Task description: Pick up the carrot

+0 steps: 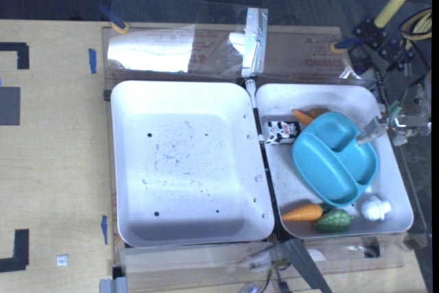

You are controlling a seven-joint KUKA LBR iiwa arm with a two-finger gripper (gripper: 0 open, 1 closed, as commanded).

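Orange, tapered carrot lies beside a green toy; claw state cannot be told.

I'm looking at a lab bench: taped plywood, two white bins, cables beyond my gripper.

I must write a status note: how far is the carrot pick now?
Nothing looks done yet. The carrot lies in the right bin, at its near edge beside a green toy. The claw sits at the blue tray's rim, holding nothing visible. Reaching, gripping and lifting all remain.
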